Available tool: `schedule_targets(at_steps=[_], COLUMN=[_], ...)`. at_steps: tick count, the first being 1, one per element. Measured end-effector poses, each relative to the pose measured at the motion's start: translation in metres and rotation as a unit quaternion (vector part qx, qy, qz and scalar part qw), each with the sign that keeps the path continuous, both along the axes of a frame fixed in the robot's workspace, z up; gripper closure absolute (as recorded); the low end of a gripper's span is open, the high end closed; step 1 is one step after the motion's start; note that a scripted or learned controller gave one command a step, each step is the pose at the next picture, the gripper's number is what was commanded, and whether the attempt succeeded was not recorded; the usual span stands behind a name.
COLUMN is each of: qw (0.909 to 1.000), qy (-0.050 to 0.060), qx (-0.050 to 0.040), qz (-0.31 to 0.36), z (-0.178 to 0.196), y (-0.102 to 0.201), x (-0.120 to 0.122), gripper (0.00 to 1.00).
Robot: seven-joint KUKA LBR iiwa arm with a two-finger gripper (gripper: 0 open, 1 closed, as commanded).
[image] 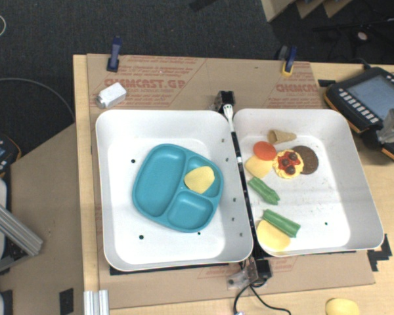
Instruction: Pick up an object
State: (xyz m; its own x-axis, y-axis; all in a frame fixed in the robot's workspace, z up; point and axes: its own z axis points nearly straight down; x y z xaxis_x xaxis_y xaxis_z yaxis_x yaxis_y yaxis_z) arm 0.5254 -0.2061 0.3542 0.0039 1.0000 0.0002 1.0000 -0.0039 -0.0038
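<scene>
My claw sitting out of frame, so cannot tell its opening or whether gripping anything. Left bin (118, 241) carrying blue sectioned tray (159, 189), pale yellow piece (199, 179) lying in tray's upper right compartment. Right bin (354, 195) holding toy food: cone (282, 136) near top, red piece (264, 151) touching yellow piece (257, 167), brown disc (306, 157) beside red-topped round (289, 165), green pod (263, 189) at middle, green strip (281, 222) lying over yellow slice (272, 237). Counter (184, 77) lying beneath both bins.
</scene>
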Motion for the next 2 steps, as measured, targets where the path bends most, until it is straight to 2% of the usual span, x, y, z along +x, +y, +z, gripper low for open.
schedule_targets(at_steps=[1, 2], qw=[1.0000, 1.0000], qy=[-0.004, 0.002], qx=[-0.0024, 0.0020], qz=[0.003, 0.000], z=[-0.013, -0.067], y=[-0.019, -0.005], x=[0.045, -0.051], gripper=[1.00, 1.00])
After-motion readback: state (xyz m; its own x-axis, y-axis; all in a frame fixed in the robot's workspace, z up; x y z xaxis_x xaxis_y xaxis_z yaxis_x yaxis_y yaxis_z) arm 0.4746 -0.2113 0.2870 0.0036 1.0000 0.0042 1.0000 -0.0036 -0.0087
